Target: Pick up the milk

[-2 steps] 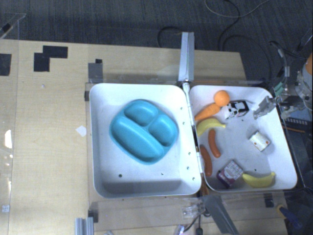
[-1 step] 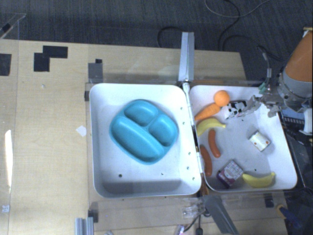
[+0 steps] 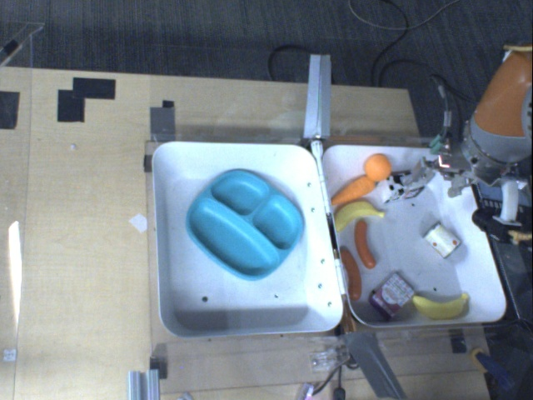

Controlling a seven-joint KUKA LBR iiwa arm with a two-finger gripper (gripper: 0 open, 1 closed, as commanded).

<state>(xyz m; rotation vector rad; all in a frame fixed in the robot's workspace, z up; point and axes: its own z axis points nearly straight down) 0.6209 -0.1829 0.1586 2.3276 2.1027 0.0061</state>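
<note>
Gripper: the gripper [image 3: 398, 186] is hanging low over the upper part of the right bin [image 3: 493, 305], just beside the orange; its small dark fingers are too blurred to tell how far apart they are standing, and nothing is showing between them.
Arm: the arm [image 3: 502, 115] is reaching in from the right edge, its orange band sitting high at the upper right and its grey wrist angling down and leftward toward the bin's far wall.
Milk: the milk [image 3: 441, 240], a small white carton, is lying tilted on the bin floor right of centre, well apart from the gripper and touching nothing.
Neighbours in the right bin: an orange [image 3: 377, 167] and a carrot [image 3: 353, 190] are lying together near the top left; a banana [image 3: 356, 214] is resting just below them; two sausages [image 3: 364, 245] are lying along the left side; a purple packet [image 3: 390, 295] is sitting beside a second banana [image 3: 440, 306] at the near wall.
Left bin: the left bin [image 3: 175, 302] is holding a blue divided plate [image 3: 244, 222] near its middle.
</note>
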